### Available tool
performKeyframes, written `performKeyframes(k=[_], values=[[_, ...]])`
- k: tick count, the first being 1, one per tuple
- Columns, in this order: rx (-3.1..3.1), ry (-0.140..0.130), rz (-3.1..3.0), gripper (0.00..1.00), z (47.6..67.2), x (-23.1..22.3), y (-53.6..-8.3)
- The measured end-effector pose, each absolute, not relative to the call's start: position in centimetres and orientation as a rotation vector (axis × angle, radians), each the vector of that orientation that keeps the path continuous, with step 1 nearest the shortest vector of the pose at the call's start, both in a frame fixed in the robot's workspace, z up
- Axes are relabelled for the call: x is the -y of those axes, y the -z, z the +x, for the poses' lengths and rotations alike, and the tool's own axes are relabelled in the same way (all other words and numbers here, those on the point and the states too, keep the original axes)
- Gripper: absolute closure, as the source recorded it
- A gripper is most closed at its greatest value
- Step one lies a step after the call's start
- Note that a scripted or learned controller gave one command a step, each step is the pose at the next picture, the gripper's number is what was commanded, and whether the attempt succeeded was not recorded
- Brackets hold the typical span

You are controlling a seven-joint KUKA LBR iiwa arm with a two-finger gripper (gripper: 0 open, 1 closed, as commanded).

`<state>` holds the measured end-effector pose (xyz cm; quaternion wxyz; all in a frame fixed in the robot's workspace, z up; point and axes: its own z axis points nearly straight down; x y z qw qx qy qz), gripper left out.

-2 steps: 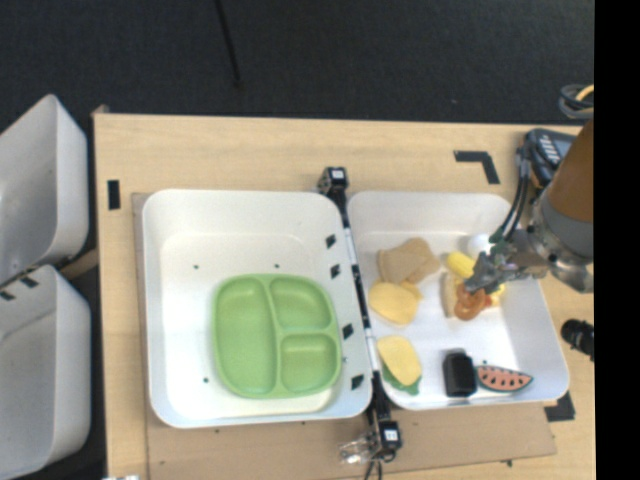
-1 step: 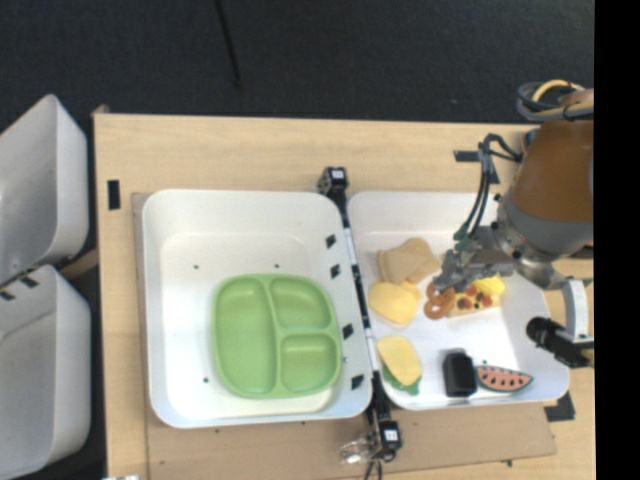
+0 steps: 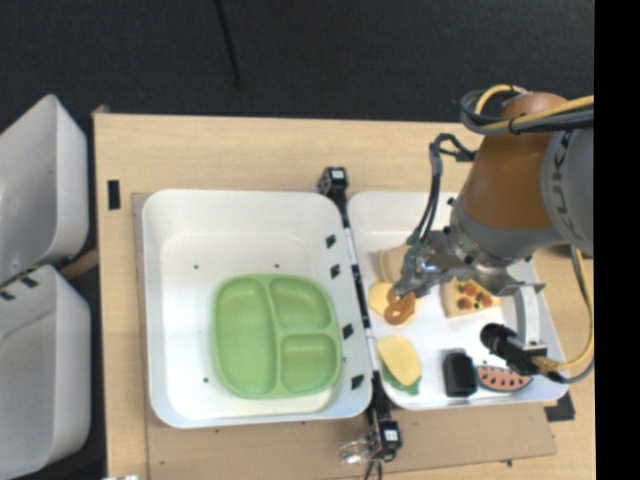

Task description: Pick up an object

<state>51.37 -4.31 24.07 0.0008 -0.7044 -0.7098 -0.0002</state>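
In the right bin (image 3: 385,206), my gripper (image 3: 412,280) hangs low over the left half. Its tip is directly above an orange-brown ring (image 3: 400,311), which lies against a yellow round piece (image 3: 379,296). I cannot tell whether the gripper touches the ring. A toast slice with red and yellow toppings (image 3: 468,296) lies just to the gripper's right. Near the front are a yellow and green sandwich-like toy (image 3: 400,361), a small black block (image 3: 458,374) and a watermelon slice (image 3: 502,379). A beige piece (image 3: 387,263) shows beside the gripper's left.
The left bin (image 3: 175,238) holds a green divided plate (image 3: 277,335). The wall between the two bins (image 3: 350,268) runs close to the left of the gripper. The grey and orange arm (image 3: 515,183) covers the right bin's far right part.
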Motion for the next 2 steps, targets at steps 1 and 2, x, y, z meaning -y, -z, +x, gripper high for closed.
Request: performKeyframes(k=[1,2], values=[[2.228,0.001,-2.212,1.00,50.4,-0.9,-25.0],[2.226,-0.002,-2.214,1.00,48.9,-4.7,-24.7]])
